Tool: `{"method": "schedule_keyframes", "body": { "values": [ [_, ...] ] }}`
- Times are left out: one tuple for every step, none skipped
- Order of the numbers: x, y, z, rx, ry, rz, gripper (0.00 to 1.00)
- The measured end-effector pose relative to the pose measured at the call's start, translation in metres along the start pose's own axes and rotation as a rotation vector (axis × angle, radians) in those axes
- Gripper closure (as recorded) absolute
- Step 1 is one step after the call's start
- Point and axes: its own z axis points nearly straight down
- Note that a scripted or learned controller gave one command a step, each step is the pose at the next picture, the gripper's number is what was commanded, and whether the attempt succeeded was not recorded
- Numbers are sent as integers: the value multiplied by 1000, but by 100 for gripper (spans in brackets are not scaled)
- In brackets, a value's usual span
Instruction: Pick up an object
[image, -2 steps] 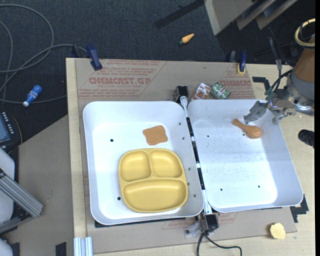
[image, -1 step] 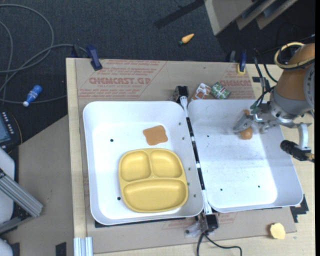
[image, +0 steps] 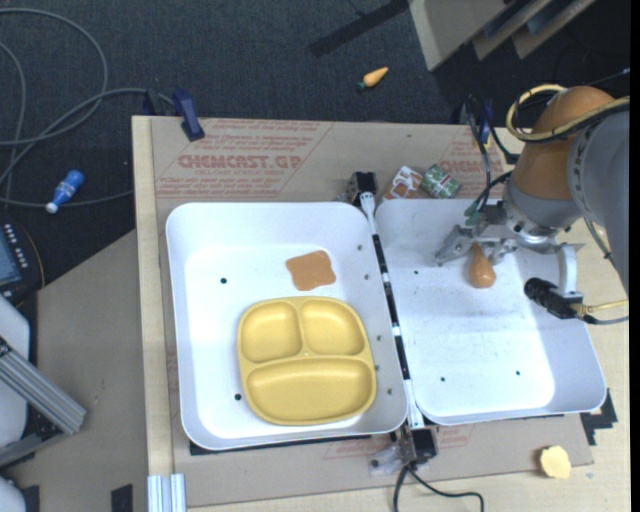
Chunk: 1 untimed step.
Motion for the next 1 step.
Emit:
{"method": "schedule_keyframes", "body": {
  "values": [
    [-3, 0, -12, -4, -2, 3, 100]
  ]
}}
